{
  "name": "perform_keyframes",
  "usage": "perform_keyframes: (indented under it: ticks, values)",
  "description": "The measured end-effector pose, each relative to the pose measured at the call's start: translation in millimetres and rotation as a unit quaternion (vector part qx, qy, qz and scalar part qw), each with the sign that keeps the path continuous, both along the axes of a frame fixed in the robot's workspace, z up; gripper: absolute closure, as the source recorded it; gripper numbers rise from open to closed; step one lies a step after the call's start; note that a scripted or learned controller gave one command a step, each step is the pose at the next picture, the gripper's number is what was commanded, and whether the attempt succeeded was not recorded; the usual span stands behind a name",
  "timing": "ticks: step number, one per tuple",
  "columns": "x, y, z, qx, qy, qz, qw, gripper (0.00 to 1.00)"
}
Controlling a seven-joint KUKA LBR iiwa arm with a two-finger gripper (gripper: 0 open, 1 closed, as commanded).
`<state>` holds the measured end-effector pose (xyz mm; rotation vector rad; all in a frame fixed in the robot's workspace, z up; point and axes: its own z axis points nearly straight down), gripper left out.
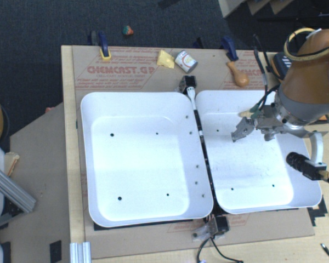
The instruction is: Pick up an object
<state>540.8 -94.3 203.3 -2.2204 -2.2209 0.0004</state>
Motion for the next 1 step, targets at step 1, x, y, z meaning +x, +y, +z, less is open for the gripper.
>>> perform_keyframes:
  ticks: [1]
  values:
    - [-12.1, 4.7, 237.0, -0.0018, -0.011, 0.001, 0.9999, 0.00]
